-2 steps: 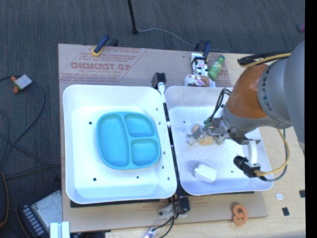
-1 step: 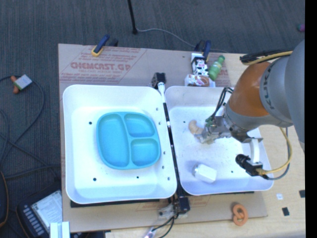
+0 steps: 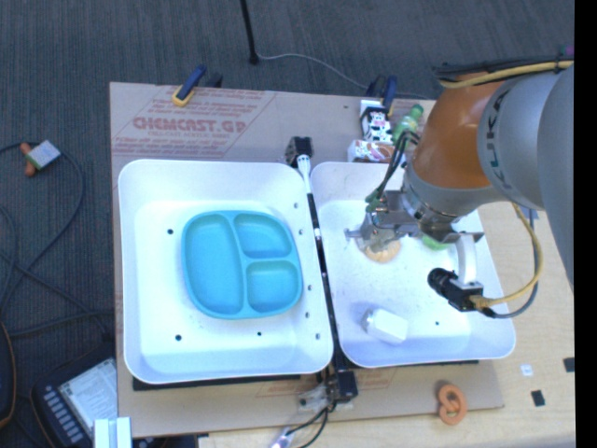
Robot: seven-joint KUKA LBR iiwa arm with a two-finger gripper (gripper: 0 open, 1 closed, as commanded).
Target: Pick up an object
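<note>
The gripper (image 3: pixel 381 236) hangs low in the right bin (image 3: pixel 485 348), directly over a round tan object (image 3: pixel 382 250); whether its jaws are parted or gripping cannot be told. The object's roundness shows no long axis.

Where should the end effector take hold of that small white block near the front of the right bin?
Across its short sides, from straight above. The white block lies flat and slightly angled on the right bin floor, apart from the walls, so its narrow width looks easiest for the end effector to span.
</note>
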